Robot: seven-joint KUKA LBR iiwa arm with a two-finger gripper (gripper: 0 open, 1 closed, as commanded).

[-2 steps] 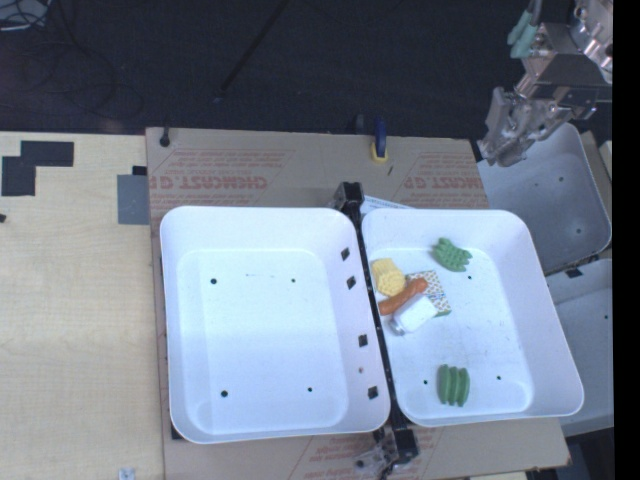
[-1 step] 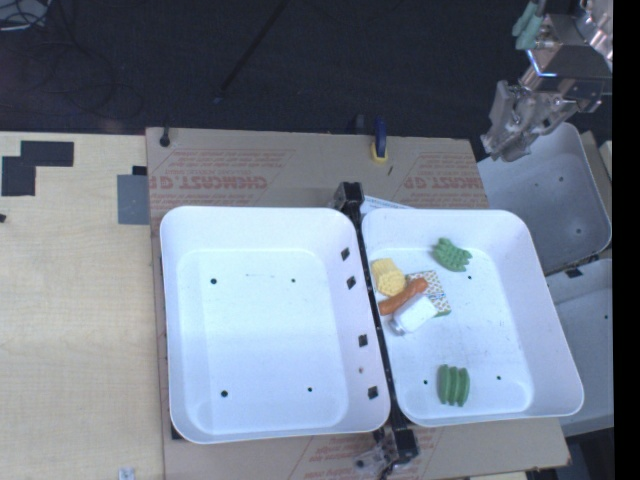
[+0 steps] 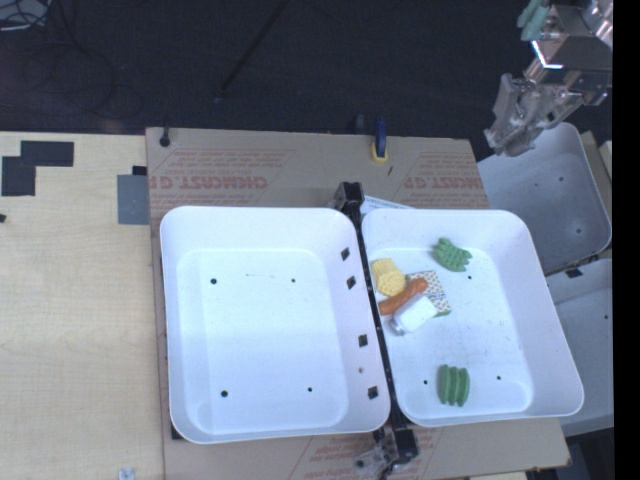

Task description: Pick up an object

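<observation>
camera view: gripper (image 3: 520,128) hangs above and right of the right bin (image 3: 545,278) — jaws' state unclear; orange sausage (image 3: 403,295) lies lower-left of it, slanting.

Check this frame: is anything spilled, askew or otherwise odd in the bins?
Nothing spilled or damaged. A yellow piece, an orange piece and a white block lie jumbled together against the right bin's inner wall; two green items lie apart.
</observation>
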